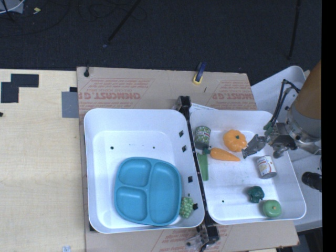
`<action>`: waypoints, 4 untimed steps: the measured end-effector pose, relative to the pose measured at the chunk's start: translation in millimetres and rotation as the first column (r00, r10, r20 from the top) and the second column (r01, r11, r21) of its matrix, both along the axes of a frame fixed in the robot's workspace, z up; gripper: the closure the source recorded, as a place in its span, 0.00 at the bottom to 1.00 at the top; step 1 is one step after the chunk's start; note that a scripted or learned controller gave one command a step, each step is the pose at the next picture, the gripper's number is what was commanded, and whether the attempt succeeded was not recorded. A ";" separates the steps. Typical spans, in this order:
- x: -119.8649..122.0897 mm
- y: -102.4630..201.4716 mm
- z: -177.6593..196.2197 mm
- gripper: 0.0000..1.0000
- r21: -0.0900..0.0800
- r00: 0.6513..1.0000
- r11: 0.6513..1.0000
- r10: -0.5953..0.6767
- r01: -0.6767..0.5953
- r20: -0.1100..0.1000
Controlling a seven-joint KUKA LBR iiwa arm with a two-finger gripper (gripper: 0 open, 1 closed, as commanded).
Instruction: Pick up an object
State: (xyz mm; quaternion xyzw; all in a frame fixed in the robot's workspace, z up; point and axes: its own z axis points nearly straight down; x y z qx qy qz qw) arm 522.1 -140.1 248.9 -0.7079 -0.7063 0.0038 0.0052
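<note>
Over the right bin [294, 214], gripper [265, 146] hangs with fingers spread apart, gripping nothing, between the orange pumpkin [234, 139] and small can [266, 167].

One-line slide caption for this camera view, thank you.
Gripper hovers in right bin between orange pumpkin and small can.

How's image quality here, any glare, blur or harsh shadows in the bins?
Camera view: lighting even and soft, no harsh shadows; the right bin is bright white near the rim, mildly washed out; overall slightly soft focus, so the small can label is unreadable; the dark floor at the top loses detail; gripper edges look a bit smeared.
</note>
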 end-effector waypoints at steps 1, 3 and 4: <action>2.2 -0.2 5.4 0.00 -0.002 1.000 1.000 0.002 -0.002 0.011; 0.2 6.9 -103.9 0.00 0.001 1.000 1.000 0.002 -0.002 0.005; -1.4 9.1 -157.9 0.00 0.001 1.000 1.000 0.003 -0.003 0.005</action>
